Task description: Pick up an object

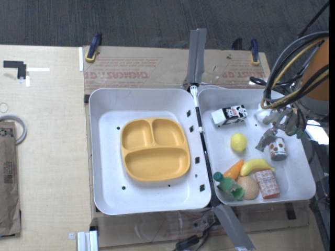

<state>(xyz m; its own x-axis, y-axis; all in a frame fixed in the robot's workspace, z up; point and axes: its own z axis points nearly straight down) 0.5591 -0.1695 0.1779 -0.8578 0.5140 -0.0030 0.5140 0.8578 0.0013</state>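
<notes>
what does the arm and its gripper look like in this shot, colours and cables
The arm comes in from the right, showing an orange band and a grey body. Black and yellow cables loop along it down to the wrist. The gripper is small, grey and metallic, with pale fittings around it.

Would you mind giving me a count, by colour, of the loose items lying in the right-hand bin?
Yellow: 2, the lemon and the banana
Orange: 1, the carrot
Green: 1, the green toy
Tan: 1, the round bread-like piece
Red and white: 2, the small can and the carton
Black and white: 1, the toy car
Total: 8
</notes>
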